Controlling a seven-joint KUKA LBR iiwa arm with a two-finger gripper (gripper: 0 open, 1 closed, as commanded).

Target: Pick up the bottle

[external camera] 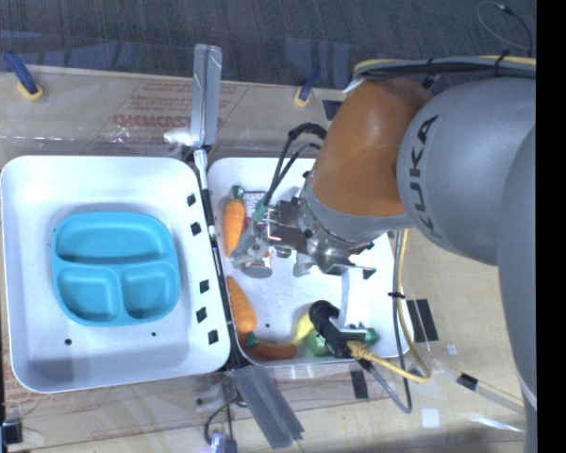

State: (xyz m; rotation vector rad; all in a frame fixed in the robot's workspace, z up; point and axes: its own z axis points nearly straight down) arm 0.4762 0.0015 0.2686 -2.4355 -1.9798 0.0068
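My gripper (262,239) is low in the right bin (377,281), near its left wall, with the big grey and orange wrist above it. A small clear bottle (256,264) with a greyish round end appears right at the gripper's tip, partly hidden by it. Whether the bottle is touched or gripped is not visible from here.
An orange carrot (234,225) lies just left of the gripper and a second carrot (242,308) below it along the left wall. A red pepper (272,351), a yellow piece (306,327) and a green piece (318,344) sit at the front. The left bin (28,253) holds a blue divided tray (118,264).
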